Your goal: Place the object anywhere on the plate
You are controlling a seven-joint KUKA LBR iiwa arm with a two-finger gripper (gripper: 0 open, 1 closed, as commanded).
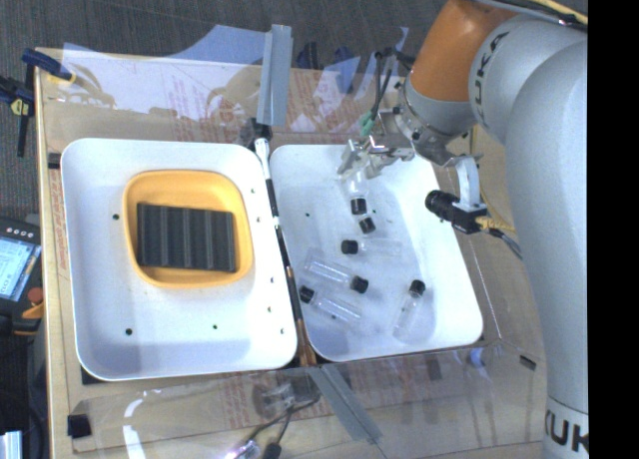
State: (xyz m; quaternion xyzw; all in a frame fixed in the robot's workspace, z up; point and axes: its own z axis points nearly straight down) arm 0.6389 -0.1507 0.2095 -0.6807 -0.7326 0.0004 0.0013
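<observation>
Several clear vials with black caps scattered across the right bin, one just under the gripper at the bin's far edge, others lying nearer the middle and near side, well apart from the plate. In the left bin, a yellow plate carrying a dark ribbed insert, with nothing from the right bin on it. Reaching in from the right, the grey arm with its orange band, gripper low over the far vial; jaw state impossible to tell.
</observation>
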